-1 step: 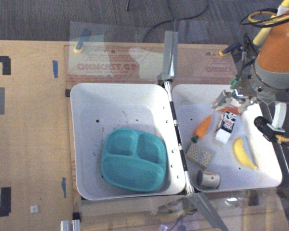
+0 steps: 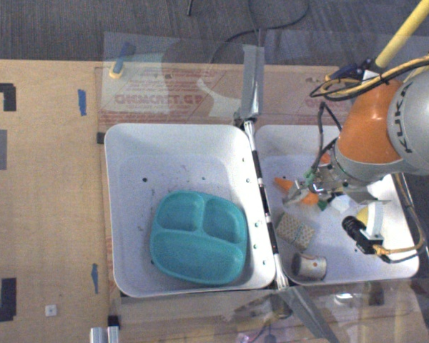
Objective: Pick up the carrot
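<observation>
Reaching stage, judging by the gripper (image 2: 304,189) low over the carrot (image 2: 284,185) at nine o'clock of the right bin (image 2: 400,263); grip width impossible to tell; next, probably closing squarely on it, then lifting.

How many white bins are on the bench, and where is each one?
2. The left bin holds a teal divided plate. The right bin holds the carrot near the pincer; the arm hides part of this bin.
</observation>
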Robot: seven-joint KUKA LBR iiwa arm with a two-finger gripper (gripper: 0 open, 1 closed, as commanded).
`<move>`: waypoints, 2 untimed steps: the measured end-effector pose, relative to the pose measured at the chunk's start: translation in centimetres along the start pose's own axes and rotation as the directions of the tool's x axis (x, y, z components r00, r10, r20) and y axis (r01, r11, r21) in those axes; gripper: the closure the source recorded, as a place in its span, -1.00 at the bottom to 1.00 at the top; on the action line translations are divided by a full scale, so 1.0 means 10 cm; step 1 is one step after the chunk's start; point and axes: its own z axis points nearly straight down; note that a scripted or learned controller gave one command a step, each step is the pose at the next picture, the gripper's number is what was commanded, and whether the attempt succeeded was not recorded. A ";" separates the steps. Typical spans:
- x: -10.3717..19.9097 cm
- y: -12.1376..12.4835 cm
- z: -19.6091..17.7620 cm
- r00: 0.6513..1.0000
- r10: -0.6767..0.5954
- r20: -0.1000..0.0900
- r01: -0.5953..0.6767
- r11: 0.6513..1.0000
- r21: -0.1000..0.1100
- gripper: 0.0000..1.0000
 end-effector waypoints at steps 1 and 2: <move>-0.03 0.00 -0.10 1.000 0.007 0.001 -0.007 1.000 -0.003 1.00; 0.55 -0.16 -0.84 0.976 0.220 0.000 -0.220 0.975 0.003 1.00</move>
